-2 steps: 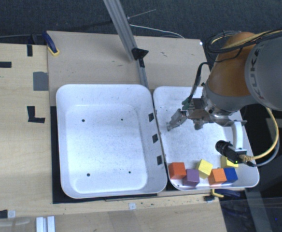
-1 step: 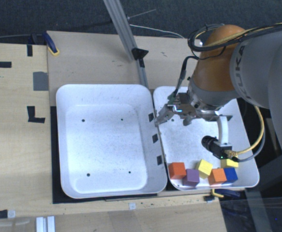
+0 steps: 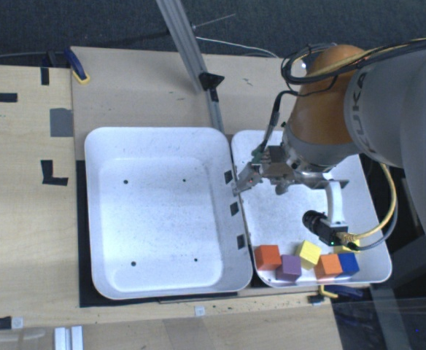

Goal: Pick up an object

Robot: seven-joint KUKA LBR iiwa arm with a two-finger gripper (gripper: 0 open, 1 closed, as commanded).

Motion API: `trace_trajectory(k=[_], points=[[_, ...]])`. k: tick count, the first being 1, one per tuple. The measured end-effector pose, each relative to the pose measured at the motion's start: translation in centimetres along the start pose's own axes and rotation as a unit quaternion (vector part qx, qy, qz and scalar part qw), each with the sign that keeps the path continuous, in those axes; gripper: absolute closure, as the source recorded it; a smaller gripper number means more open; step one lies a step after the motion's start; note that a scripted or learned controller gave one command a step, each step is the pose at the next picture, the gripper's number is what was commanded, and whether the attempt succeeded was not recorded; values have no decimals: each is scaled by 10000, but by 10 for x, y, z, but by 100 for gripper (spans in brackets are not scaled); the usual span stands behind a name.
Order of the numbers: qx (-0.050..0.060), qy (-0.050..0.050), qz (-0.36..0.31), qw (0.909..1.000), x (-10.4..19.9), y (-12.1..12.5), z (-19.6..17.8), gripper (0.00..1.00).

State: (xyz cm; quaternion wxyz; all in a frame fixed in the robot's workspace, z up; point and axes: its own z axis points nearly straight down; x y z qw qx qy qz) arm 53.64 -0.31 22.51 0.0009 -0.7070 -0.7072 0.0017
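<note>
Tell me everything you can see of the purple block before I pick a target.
The purple block is a small cube, matte, maybe foam or painted wood. It sits flat near the front edge of the right bin, in a cluster: an orange block on its left, a yellow block just behind on its right. Whether they touch is unclear. The gripper is well behind it.

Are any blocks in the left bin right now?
No: the blocks, such as the orange one and the purple one, all lie along the right bin's near edge.

Tool (image 3: 264, 177) over right bin (image 3: 271, 214), blocks (image 3: 300, 261) below
</note>
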Motion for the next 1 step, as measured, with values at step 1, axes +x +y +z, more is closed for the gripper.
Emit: trace_trajectory(k=[1], points=[[1,4,-23,10000,43,26,36,0]])
